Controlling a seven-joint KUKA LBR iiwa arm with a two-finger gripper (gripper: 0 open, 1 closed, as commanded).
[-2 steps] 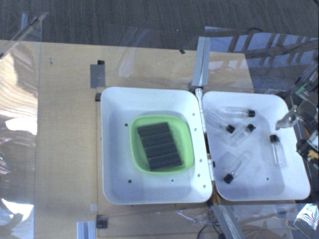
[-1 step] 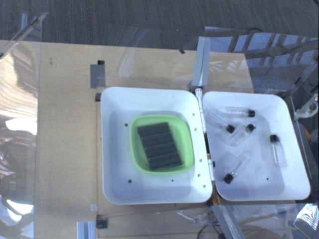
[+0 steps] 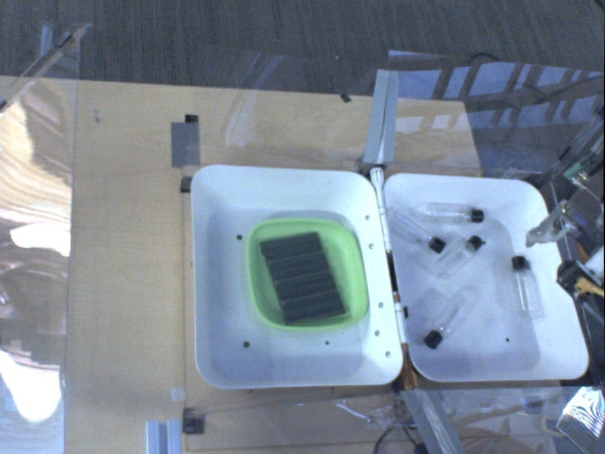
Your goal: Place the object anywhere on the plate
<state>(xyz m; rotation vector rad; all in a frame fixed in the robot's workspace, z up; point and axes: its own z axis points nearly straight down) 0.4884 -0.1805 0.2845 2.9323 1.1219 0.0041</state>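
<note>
A lime green square plate (image 3: 354, 270) lies in the left white bin (image 3: 213, 253). A dark grey ribbed rectangular block (image 3: 302, 277) rests flat on the plate's middle, turned slightly. At the far right edge of the right bin (image 3: 558, 348), parts of my gripper (image 3: 560, 227) reach in, mostly cut off by the view's edge. It is well apart from the plate and the block, and nothing shows in its hold.
Several clear vials with black caps lie scattered in the right bin, such as one vial (image 3: 452, 214) at the back, one vial (image 3: 523, 287) near the gripper and one vial (image 3: 444, 315) at the front. A metal divider (image 3: 381, 126) stands behind the bins.
</note>
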